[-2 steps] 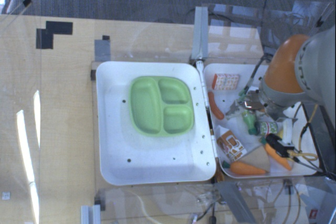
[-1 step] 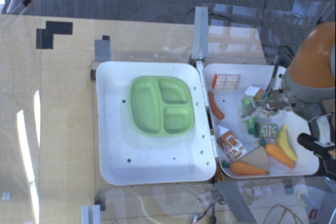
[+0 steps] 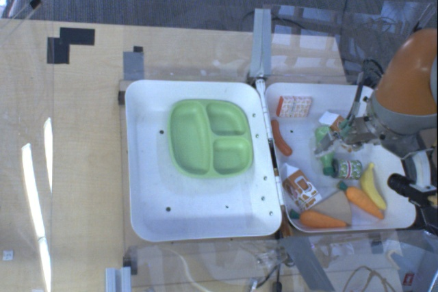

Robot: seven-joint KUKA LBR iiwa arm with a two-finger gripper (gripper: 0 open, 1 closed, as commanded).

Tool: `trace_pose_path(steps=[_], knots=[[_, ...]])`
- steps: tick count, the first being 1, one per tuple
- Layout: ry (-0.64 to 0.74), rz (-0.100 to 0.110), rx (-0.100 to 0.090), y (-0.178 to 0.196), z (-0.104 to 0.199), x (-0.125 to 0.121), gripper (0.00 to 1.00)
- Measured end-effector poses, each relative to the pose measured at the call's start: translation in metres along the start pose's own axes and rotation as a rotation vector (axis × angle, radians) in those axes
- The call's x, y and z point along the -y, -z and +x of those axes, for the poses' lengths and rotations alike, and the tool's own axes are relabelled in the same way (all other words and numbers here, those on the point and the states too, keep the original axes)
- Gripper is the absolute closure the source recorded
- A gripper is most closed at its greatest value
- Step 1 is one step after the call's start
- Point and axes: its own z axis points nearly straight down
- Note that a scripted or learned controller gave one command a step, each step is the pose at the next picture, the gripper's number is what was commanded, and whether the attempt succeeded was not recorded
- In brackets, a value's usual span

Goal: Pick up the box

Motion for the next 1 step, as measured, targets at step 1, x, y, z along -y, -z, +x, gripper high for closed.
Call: trace_pose_path(steps=[1], knots=[[0.011,-0.001,0.001,-0.0935,-0.0167,-0.0617,0.0]])
